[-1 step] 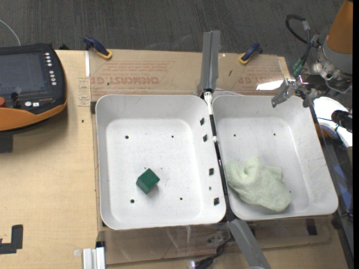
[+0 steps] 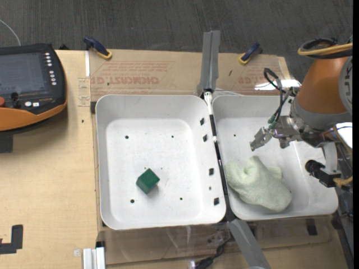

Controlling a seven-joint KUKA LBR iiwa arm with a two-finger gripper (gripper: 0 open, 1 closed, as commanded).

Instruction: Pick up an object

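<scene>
We see the gripper (image 2: 269,138) poised over the right bin (image 2: 241,111), above and apart from the pale green cloth (image 2: 258,184) bunched near that bin's front wall. We cannot tell how its jaws stand; nothing shows between them. A green cube (image 2: 148,181) sits alone in the left bin (image 2: 112,150), well apart from the arm. A teach pendant (image 2: 28,83) rests on the bench (image 2: 45,195) at far left, and clamps (image 2: 98,47) pin the cardboard (image 2: 140,72) behind the bins.

Bench (image 2: 45,178): light wood top. Two white bins directly on it; left bin (image 2: 112,206) touches right bin (image 2: 241,116). Teach pendant (image 2: 28,86) lies well left of the left bin.
</scene>
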